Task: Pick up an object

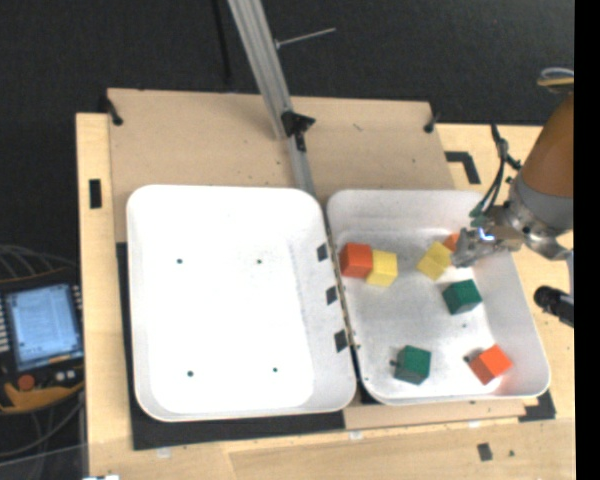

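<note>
My gripper [472,246] is sitting just right of the yellow block [434,260] in the right bin [515,383], can't tell its state from here, so I'd center over that block and drop straight before closing.

Probably a robotics lab: teach pendant [35,333], bench [230,138] with bins.

Orange block [356,260], yellow block [382,268]
</note>
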